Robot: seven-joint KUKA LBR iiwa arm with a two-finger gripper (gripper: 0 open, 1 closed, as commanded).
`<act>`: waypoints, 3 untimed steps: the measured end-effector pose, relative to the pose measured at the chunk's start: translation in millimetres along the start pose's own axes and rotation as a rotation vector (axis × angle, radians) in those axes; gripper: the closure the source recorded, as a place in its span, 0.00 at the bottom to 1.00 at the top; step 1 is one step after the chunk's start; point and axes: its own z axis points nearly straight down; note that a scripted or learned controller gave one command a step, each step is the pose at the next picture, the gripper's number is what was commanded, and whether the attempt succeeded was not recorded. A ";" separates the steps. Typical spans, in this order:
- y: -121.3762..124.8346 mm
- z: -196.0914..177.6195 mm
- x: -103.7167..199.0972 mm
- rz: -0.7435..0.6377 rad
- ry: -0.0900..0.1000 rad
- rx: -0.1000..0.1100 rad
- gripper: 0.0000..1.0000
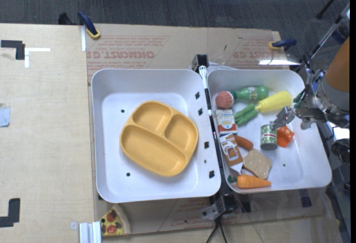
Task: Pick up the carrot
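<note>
One carrot lies low in the right bin, and whether the arm's jaws are spread cannot be told.

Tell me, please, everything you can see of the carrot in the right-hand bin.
The carrot is a small orange toy that looks like smooth plastic, tapering to a point toward the view's right, with a bit of green at its blunt left end. It lies flat, roughly level across the view, on the floor of the right bin near its front wall. The slice of toast sits just behind it, apparently touching. The tool hangs well away from it.
</note>
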 end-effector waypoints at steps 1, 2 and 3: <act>-35.5 26.6 61.9 -0.274 0.000 -0.001 0.00; -34.0 1.8 144.4 -0.364 -0.001 -0.004 0.00; -24.4 -107.5 221.1 -0.261 -0.002 -0.004 0.00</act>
